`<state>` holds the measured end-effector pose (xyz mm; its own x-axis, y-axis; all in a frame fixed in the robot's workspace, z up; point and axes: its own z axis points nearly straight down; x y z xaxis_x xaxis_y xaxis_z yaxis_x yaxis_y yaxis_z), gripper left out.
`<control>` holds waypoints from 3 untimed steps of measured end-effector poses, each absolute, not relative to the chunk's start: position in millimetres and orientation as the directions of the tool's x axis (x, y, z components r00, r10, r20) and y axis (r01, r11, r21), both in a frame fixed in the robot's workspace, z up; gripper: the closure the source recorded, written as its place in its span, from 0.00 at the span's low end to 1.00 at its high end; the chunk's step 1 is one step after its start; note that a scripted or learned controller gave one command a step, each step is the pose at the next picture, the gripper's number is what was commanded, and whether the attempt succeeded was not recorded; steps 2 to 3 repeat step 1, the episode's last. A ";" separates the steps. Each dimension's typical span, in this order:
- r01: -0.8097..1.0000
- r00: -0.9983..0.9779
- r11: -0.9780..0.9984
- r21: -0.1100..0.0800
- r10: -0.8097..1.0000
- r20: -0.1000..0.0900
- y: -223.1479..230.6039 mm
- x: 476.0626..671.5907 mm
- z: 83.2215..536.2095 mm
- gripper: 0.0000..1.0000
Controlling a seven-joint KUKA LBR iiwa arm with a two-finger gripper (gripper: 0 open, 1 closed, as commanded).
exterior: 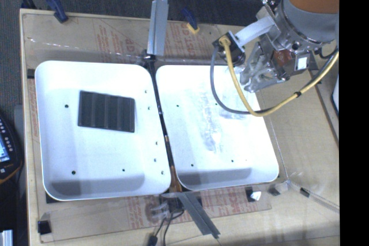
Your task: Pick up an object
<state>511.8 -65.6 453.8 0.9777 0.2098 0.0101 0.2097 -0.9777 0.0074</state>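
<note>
A flat black ribbed rectangle [106, 111] lies in the left bin [52, 141], toward its upper middle. In the right bin [253, 167] there is a faint, clear, glossy patch [210, 121] near the middle; I cannot tell whether it is a transparent object or scuffing. My gripper [252, 78] hangs over the upper right corner of the right bin, under the grey wrist [300, 20], well apart from the black rectangle. Nothing is visibly held in it.
A yellow cable [277, 106] and a grey cable [214, 86] loop from the wrist over the right bin's upper right part. A metal bar [157, 26] stands at the back between the bins. Blue clamps [56, 7] grip the board's far edge.
</note>
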 end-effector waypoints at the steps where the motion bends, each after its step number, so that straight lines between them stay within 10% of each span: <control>1: 0.206 0.979 -0.979 -0.002 0.206 -0.003 -140.8 549.4 440.6 1.00; 3: 0.206 0.979 -0.979 -0.002 0.206 -0.003 -140.8 549.4 440.6 1.00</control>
